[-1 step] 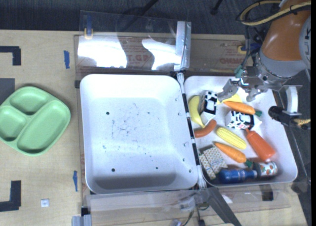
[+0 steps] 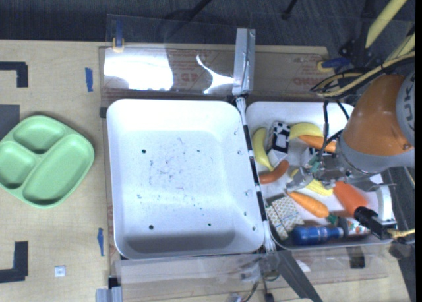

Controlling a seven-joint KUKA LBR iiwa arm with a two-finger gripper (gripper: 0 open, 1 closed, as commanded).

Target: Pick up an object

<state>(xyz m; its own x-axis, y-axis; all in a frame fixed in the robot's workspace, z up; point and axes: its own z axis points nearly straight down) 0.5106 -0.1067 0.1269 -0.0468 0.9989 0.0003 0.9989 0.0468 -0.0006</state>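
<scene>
Lay in the right bin [image 2: 264,113], low right of the frame: an orange carrot [image 2: 308,204], long way running upper left to lower right, thin tip lower right. Crowded by a banana [image 2: 261,147] and a blue bottle [image 2: 318,233]. Could have slipped or bumped those. Hand [image 2: 310,172] just above; spread or pressed, cannot tell.
</scene>
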